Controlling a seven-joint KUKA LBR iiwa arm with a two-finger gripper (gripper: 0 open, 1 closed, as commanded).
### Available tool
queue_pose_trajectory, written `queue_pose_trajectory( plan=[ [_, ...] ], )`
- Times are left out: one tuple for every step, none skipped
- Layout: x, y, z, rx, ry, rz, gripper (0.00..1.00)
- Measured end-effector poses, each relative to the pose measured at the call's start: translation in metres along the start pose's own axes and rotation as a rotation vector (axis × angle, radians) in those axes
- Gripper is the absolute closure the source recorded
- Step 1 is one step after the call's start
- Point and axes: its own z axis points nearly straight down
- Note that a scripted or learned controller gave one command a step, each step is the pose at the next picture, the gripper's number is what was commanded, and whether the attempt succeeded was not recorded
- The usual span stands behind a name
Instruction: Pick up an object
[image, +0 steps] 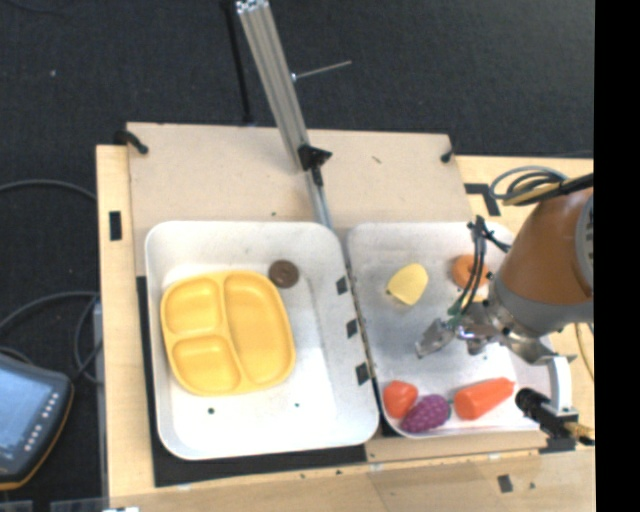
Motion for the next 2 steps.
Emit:
queue_pose_trajectory(
  plan=[
    [0.019, -0.009, 0.064, 0.006, 0.001, 0.003, 0.00],
    [0.008, 0.078, 0.062, 0.001, 0.001, -0.005, 0.00]
  ],
)
